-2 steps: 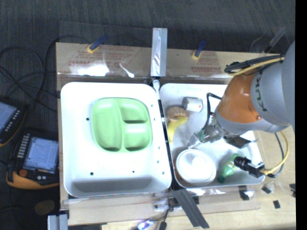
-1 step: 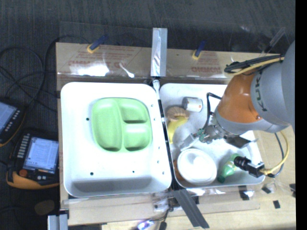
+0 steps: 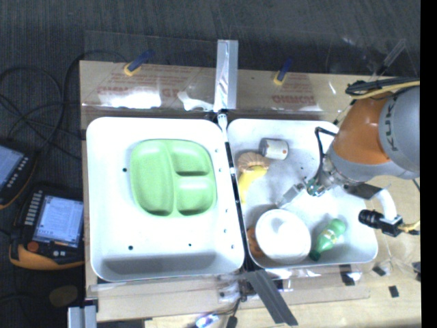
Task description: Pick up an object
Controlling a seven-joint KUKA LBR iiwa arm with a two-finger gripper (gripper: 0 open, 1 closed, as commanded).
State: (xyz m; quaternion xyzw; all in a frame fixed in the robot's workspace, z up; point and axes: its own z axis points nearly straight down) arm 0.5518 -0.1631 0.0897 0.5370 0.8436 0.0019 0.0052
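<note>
You cannot tell how the jaws stand, and the white bowl (image 3: pixel 281 236) hides most of a brown thing (image 3: pixel 251 240) beside it.

Both bins are white, the left bin (image 3: pixel 102 251) and the right bin (image 3: pixel 355 248). Divided tray (image 3: pixel 172 176) in the left bin: pale green. In the right bin: white bowl (image 3: pixel 281 235) at 6 o'clock; green bottle (image 3: pixel 328 238) at 4 o'clock; yellow piece (image 3: pixel 249 178) at 10 o'clock, beside a tan object (image 3: pixel 249 160). Arm (image 3: pixel 382 139): grey, with an orange band. Desk (image 3: pixel 95 91): light brown.
</note>
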